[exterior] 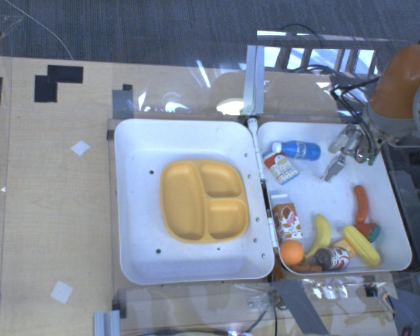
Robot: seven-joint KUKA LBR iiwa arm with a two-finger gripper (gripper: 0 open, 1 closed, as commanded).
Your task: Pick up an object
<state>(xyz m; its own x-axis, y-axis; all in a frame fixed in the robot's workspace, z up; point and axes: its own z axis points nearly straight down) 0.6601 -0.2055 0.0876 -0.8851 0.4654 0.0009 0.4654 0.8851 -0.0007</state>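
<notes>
My gripper point(336, 158) hangs over the upper right part of the right bin point(399, 219), its two fingers spread open with nothing between them. A blue and white bottle point(298, 150) lies just to its left, with a small red and white carton point(281, 167) below that. A red sausage point(361, 201) lies below the gripper. Near the bin's front sit a banana point(320, 234), a corn cob point(362, 244), an orange point(291, 252), a second carton point(287, 221) and a dark can point(332, 257).
The left bin point(136, 187) holds a yellow divided plate point(204, 200). A metal post point(253, 82) stands at the back between the bins. The orange-banded arm point(399, 82) comes in over the right bin's back right corner.
</notes>
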